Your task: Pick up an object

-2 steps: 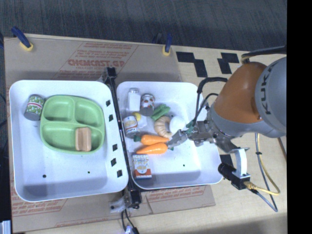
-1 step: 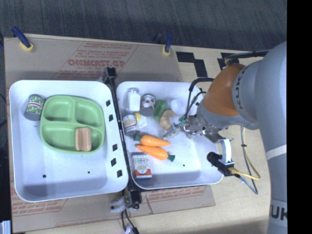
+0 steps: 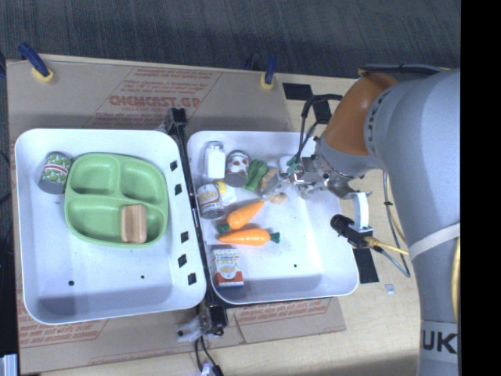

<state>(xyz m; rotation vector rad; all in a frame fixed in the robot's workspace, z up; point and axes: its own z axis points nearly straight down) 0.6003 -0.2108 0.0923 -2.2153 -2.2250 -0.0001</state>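
Note:
My gripper (image 3: 291,177) hangs low over the back right part of the right bin (image 3: 329,276), beside a green vegetable (image 3: 256,175) and a small tan piece (image 3: 270,184). To its left stand a white bottle (image 3: 215,161) and a small can (image 3: 237,165). A second can (image 3: 209,200) lies by the bin's left wall. Two orange carrots (image 3: 245,213) (image 3: 249,237) lie in the middle of the bin. A small printed carton (image 3: 227,272) rests near the front left corner. Whether anything sits between the gripper's tips is hidden by the wrist.
The left bin (image 3: 47,288) holds a green divided plate (image 3: 94,186) with a tan block (image 3: 134,223) in one compartment, and a green can (image 3: 53,171) at its back left. The grey arm (image 3: 415,155) covers the bench's right side. Blue clamps (image 3: 35,61) (image 3: 270,69) sit at the back edge.

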